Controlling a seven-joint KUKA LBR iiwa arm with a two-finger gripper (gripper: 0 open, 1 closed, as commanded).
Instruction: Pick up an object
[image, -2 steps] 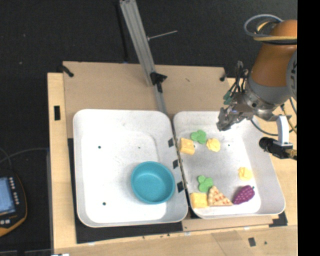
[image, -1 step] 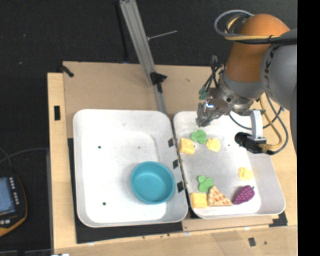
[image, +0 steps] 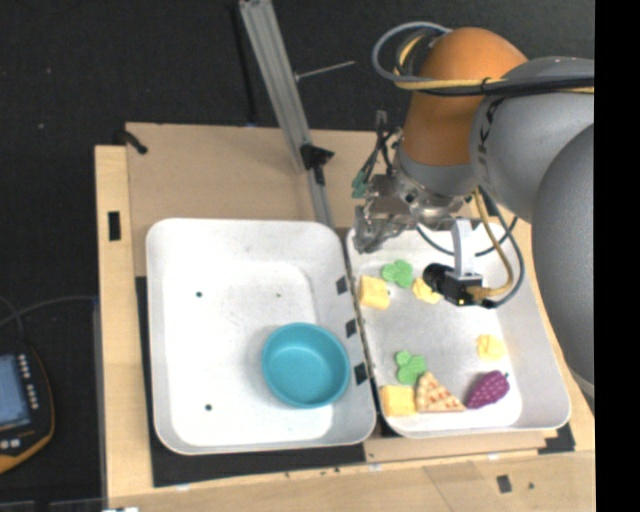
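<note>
Arm (image: 480, 110) poised over right bin (image: 535, 385), far-left corner. Gripper (image: 368, 232): cannot tell its state. Left bin (image: 200, 260) holds blue bowl (image: 303, 363). Nearest targets: yellow block (image: 374, 292), green piece (image: 398, 272). Risk: descending beside the bin wall, it may clip the rim or miss.

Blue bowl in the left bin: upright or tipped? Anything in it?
Upright and empty. The blue bowl sits on its base in the left bin, opening facing up, with only bare blue interior visible.
</note>
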